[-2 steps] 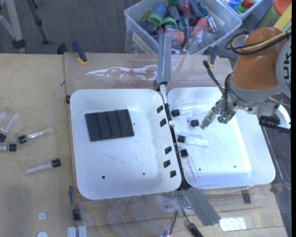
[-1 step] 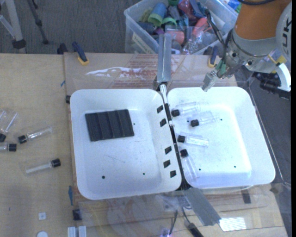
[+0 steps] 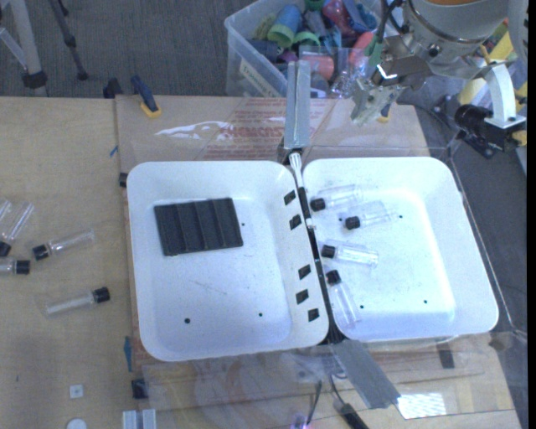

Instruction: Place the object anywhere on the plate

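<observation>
White bins [image 3: 218, 335], a ribbed black plate [image 3: 198, 225], and clear, black-capped vials [image 3: 350, 255] on tan bench [image 3: 59, 151].

Arm [image 3: 456, 21] cut off by top edge; claw [image 3: 374, 92] blurred (finger state unreadable) against cluttered tub [image 3: 251, 33].

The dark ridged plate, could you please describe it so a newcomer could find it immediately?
Look at the left white bin. In its upper left part lies the dark ridged plate, flat and rectangular. Unlike the clear black-capped vials in the right bin, it is dark all over.
</observation>
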Available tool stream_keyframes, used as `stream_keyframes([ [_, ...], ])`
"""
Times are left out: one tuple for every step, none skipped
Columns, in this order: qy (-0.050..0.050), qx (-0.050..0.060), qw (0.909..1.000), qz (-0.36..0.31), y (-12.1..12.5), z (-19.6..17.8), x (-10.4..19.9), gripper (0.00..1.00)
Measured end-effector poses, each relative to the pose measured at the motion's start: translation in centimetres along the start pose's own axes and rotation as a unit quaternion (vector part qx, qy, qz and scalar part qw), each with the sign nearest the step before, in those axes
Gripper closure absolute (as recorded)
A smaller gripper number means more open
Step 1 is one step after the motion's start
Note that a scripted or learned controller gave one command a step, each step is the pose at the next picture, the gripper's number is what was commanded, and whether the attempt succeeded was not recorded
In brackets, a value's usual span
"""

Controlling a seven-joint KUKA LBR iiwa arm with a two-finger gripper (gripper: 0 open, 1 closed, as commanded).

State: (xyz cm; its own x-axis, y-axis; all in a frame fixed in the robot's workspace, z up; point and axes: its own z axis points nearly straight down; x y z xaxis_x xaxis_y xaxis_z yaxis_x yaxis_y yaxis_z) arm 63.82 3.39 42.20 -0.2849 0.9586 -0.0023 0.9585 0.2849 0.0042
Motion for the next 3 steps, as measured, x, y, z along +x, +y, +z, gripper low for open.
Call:
stream_keyframes([
  [0.001,0.003,0.9994,0.033,-2.8,13.0,11.0,1.0],
  [0.001,0.004,0.998,0.062,-1.9,15.3,19.6,1.0],
  [0.001,0.002,1.0,-0.005,-4.8,-1.4,12.7,1.0],
])
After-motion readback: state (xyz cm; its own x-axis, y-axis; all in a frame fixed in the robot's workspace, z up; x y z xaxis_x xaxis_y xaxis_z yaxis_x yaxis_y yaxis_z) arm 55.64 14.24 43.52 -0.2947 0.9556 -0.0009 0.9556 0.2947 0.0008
